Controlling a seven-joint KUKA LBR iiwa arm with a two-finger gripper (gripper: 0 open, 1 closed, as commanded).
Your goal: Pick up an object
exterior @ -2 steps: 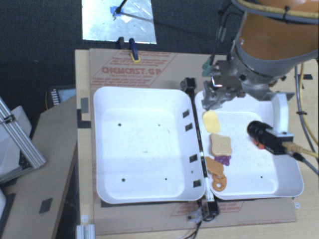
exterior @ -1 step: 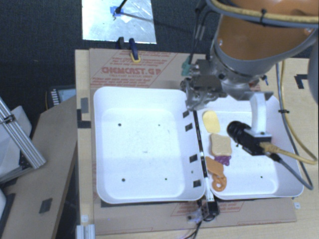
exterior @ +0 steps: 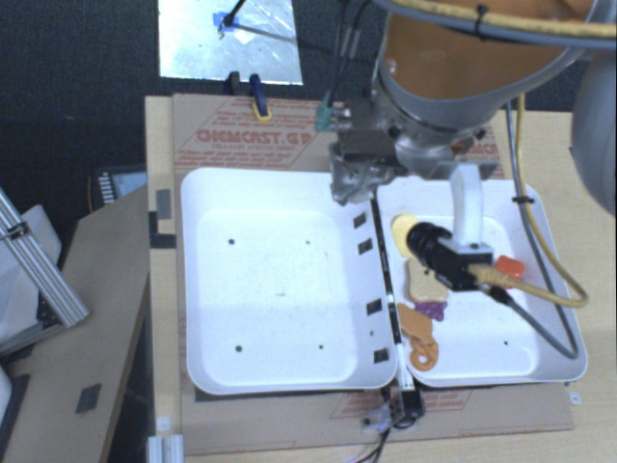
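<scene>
The right bin (exterior: 540, 355) holds several small objects near its left side. There is a yellow rounded piece (exterior: 402, 228), a tan flat piece (exterior: 419, 280), a purple piece (exterior: 432, 310) and an orange ringed piece (exterior: 420, 341). A small red-orange object (exterior: 510, 267) lies further right. My gripper (exterior: 355, 183) hangs from the big orange-banded wrist over the back end of the divider between the bins, up and to the left of the yellow piece. Nothing shows in its grasp.
The left bin (exterior: 270, 297) sits beside the right one, with a row of black clips (exterior: 371, 276) along the divider. A black connector (exterior: 442, 256) with a yellow cable (exterior: 540, 292) and a white post (exterior: 468, 210) hang over the right bin's objects. Cardboard (exterior: 241, 135) underlies both bins.
</scene>
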